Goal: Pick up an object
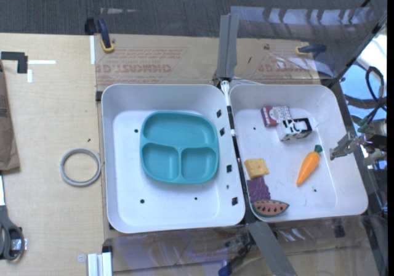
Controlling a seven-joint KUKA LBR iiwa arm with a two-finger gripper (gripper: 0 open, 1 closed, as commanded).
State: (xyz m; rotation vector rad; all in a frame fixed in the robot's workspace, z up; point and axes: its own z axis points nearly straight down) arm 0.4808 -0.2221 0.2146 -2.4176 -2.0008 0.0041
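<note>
– White bins sit side by side mid-frame: the left bin (123, 164) carries a teal divided plate (180, 147), and the right bin (320, 198) holds the toy food. Where does the arm stand?

– At the right edge of the frame. The gripper (342, 148) hangs over the right bin's right-hand rim, with nothing seen in its grasp. Whether it is open or closed cannot be told from this angle.

– So which step is this?

– By the look of it, the approach: nothing is lifted, and every item lies on the bin floor.

– What is within reach?

– An orange carrot (308, 167) lies nearest, tilted, just left of the gripper at centre right. A red-and-white carton (276, 115) and a small white box (295, 128) touch each other toward the upper part of the bin. A yellow cracker (256, 167), a purple piece (259, 190) and a watermelon slice (270, 208) line the bin's left wall, lower down.

– And the next move?

– Likely a short travel leftward over the carrot, then a descent with the grip set across its narrow body. The carrot stands apart from its neighbours, so it looks like the cleanest pick.
</note>
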